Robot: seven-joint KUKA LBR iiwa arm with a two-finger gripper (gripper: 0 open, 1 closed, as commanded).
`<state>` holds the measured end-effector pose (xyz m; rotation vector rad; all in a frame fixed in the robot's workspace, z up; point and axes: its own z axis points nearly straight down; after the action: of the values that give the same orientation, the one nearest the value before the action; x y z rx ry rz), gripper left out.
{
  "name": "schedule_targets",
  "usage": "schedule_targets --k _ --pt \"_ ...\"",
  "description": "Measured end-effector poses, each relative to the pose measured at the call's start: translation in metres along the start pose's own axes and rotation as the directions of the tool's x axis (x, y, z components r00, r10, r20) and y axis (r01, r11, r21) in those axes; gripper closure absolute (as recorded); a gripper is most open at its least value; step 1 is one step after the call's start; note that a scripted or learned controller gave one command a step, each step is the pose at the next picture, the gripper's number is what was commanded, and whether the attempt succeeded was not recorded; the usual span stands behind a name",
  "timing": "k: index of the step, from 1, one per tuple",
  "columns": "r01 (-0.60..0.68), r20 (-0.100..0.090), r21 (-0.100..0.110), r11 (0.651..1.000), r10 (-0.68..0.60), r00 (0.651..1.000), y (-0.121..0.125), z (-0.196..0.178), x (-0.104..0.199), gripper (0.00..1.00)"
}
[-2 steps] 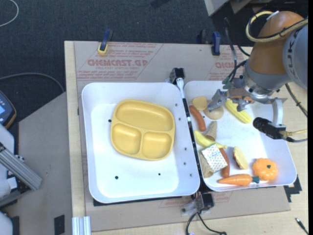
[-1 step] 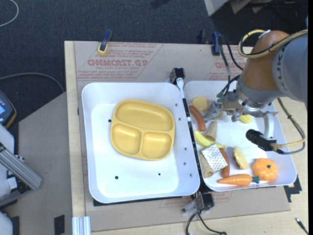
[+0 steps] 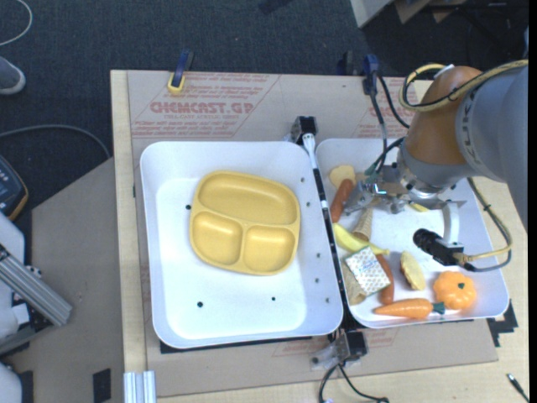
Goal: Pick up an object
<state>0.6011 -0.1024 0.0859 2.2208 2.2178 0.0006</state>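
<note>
Closest to us lies an orange carrot (image 3: 403, 309), flat along the near wall of the right bin (image 3: 401, 232) at that bin's 6 o'clock. It is one of the loose objects to pick, and all of them sit in this bin. At the carrot's 2 o'clock, just beside its tip, stands a small orange pumpkin (image 3: 454, 290). At its 12 o'clock we see a pale bread-like piece (image 3: 412, 271), and at 10 o'clock a brown sausage (image 3: 385, 280) lies against a checkered cracker (image 3: 364, 273). Farther back, along the bin's 9 o'clock wall, a yellow banana (image 3: 351, 238) lies under a tan cone (image 3: 362, 219). A red-orange sausage (image 3: 341, 198) leans at 10 o'clock, with a pale yellow round piece (image 3: 341, 175) at 11 o'clock. The gripper (image 3: 388, 198) is low over the bin's far half, near 12 o'clock and just to the cone's 2 o'clock side. The arm (image 3: 491, 116) hides it from above, so we cannot tell whether it is spread or closed, or whether it touches anything. At the right bin's 9 o'clock, wall to wall with it, is the left bin (image 3: 155, 225), and a yellow divided plate (image 3: 245, 222) rests near its middle. Both bins stand on a brown board (image 3: 210, 106) with red lettering. A yellow clamp (image 3: 177, 81) grips the board's far edge at 11 o'clock and a blue clamp (image 3: 369, 64) at 1 o'clock.
</note>
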Motion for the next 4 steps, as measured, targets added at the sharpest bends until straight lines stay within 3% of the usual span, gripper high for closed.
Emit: schedule_targets --k 1,3,4 --pt "0.0 -0.001 0.001 1.0 0.0 1.0 -0.001 -0.01 0.001 1.0" --pt "0.002 -0.001 -0.002 1.0 -0.002 1.0 -0.009 -0.115 0.007 1.0" --pt "0.002 -0.001 -0.002 1.0 -0.002 1.0 -0.008 -0.14 0.007 1.0"
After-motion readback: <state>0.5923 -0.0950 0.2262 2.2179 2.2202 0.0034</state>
